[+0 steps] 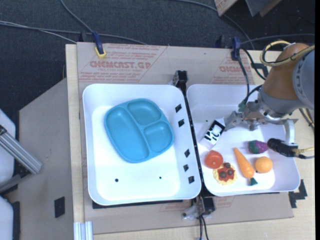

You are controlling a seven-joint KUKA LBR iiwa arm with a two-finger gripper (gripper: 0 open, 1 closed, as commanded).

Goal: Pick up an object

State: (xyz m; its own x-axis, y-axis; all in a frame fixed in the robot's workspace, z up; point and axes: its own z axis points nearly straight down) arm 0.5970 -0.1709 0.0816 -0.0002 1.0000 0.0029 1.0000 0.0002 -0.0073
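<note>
Orange toy carrot (244, 163), green-tipped, in right bin (220, 96).

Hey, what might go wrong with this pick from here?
The toys lie crowded: the carrot is close beside the orange, tomato and pizza, so the gripper may knock a neighbour. The gripper hangs by the bin divider, so a descent here might clip it.

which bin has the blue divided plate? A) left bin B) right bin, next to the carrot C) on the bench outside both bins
A: the blue divided plate lies alone in the left bin, while the carrot and the other toy foods sit in the right bin.
</note>
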